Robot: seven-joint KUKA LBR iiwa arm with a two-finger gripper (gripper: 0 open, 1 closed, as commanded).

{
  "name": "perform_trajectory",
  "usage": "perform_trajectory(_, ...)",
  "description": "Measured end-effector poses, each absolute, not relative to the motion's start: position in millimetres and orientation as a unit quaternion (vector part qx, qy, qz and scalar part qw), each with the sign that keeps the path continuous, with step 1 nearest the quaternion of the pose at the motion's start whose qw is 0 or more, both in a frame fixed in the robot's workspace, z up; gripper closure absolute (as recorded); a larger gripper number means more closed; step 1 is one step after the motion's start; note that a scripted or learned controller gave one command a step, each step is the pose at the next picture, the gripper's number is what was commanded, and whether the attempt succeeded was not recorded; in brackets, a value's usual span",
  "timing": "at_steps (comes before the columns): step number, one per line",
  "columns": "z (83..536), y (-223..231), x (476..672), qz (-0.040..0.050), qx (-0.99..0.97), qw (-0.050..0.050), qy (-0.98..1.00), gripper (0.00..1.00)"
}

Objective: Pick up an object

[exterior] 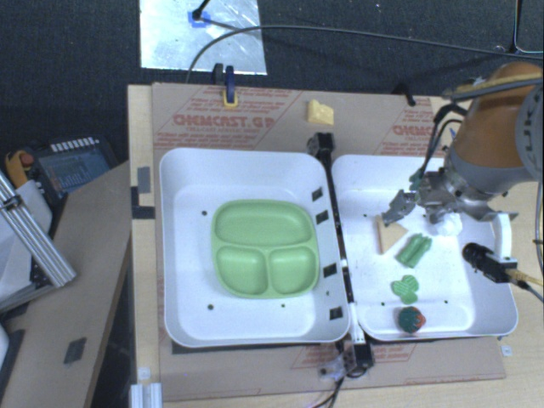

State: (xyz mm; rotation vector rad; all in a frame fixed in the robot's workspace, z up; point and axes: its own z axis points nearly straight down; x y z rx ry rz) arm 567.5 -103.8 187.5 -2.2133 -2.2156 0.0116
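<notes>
The gripper [408, 204] sits at the right of the frame, above the upper middle of the right bin [489, 317], at the end of the grey arm [497, 138] with its orange band that comes in from the right edge. Its metal fingers [396, 208] point toward the left and appear spread apart, with nothing between them. Just below the fingertips, a pale tan wedge [388, 235] lies on the bin floor, close to the gripper but not held. Just right of the wedge lies a ridged green block [415, 250], tilted on a diagonal. Below it, toward the lower part of the bin, is a small green lump [406, 289], and below that, near the bin's lower rim, a round green and red ball [411, 319]. A black cylindrical part [486, 263] pokes in over the right side of this bin.

The left bin [183, 253] touches the right one along the centre of the frame, with black clips along the join. In it rests a pale green divided plate [263, 247] with three compartments. Both bins sit on a brown cardboard sheet [255, 117] on the desk [102, 228]. A small yellow block [320, 112] lies on the cardboard above the bins, and a yellow and blue clamp [229, 87] grips its upper edge. A foil-like sheet [200, 24] lies at the upper left.
</notes>
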Motion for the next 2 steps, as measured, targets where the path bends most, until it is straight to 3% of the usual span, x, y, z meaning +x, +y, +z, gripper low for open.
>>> perform_trajectory(1, 194, -104, 570.5, -0.0004, -0.706, 0.0, -0.708, 0.0)
perform_trajectory(2, 152, -107, 568.3, 0.0008, -0.707, 0.001, -0.707, 0.0)
